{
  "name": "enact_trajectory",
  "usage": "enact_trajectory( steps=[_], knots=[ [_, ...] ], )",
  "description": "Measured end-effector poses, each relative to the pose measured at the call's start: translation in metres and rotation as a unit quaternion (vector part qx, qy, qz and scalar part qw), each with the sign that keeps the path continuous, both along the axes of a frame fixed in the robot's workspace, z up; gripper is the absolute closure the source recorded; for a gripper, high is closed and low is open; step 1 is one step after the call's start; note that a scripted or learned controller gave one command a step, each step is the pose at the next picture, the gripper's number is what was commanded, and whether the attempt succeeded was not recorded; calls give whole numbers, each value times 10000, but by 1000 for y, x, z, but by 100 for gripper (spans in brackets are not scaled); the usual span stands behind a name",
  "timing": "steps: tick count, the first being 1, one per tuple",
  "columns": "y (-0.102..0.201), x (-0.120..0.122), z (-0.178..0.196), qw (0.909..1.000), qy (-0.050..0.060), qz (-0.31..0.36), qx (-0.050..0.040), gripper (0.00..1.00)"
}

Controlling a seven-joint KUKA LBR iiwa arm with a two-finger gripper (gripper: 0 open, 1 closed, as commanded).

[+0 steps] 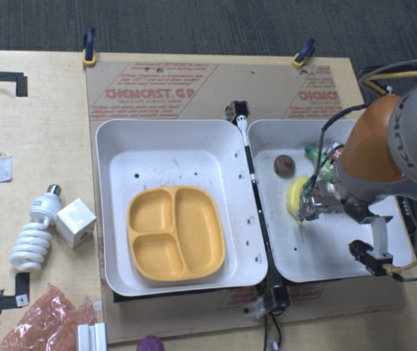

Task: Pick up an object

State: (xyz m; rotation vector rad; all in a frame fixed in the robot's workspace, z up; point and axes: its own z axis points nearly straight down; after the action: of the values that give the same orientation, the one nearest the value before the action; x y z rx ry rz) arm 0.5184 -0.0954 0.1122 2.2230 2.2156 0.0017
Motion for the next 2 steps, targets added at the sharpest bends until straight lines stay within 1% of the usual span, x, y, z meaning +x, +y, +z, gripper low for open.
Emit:
enact_trajectory(
  steps=[1,2],
  knots=[
    [2,59,-19,10000,9,28,0,0],
    [-3,-14,-20,10000,14,7,5,0]
  ],
)
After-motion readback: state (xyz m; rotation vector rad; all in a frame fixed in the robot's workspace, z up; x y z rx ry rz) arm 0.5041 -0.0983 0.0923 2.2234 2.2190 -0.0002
